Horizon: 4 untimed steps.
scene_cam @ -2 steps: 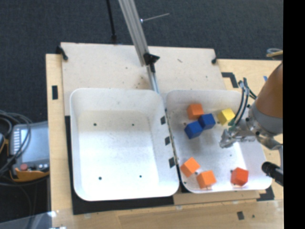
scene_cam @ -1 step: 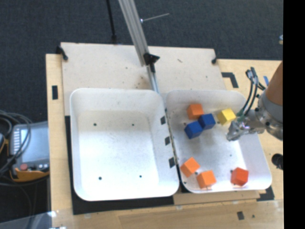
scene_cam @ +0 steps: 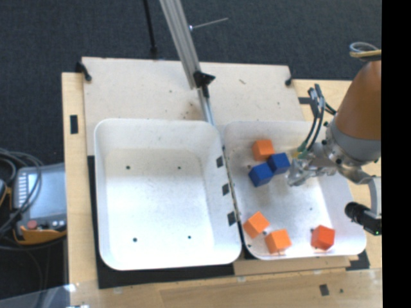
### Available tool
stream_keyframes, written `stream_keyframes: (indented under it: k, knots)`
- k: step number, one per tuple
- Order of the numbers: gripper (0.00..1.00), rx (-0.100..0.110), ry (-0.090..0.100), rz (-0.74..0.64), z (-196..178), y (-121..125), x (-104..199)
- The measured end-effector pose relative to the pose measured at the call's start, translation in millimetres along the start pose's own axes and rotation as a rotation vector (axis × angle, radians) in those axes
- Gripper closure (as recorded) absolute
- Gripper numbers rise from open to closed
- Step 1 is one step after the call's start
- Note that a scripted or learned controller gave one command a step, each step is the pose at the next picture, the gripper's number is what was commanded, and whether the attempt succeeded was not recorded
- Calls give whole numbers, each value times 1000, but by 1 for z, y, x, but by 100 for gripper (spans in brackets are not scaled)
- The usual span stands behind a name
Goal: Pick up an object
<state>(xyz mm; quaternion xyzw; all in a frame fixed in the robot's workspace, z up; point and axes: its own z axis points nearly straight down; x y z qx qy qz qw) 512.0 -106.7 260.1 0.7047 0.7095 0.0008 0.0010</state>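
Gripper (scene_cam: 299,171), finger state indiscernible, sits over the right bin (scene_cam: 340,201) just beside 2 touching blue cubes (scene_cam: 268,169) lying diagonally; 4 orange cubes (scene_cam: 263,149) ring them; bare floor between.

A pale wooden bench (scene_cam: 74,172) stands on dark grey carpet (scene_cam: 64,24); a speckled off-white board (scene_cam: 141,88) lies across its far part; a slanted silver aluminium rail (scene_cam: 180,34) rises from a black bracket (scene_cam: 203,79) at the board's middle; a grey handheld control pendant (scene_cam: 38,201) with black cables (scene_cam: 9,165) sits left of the bench.
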Motion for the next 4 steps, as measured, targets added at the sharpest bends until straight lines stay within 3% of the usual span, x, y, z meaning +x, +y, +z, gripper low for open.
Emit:
stream_keyframes:
  k: [4]
  knots:
    - [100, 2, 0, 1, 28, 39, 193]
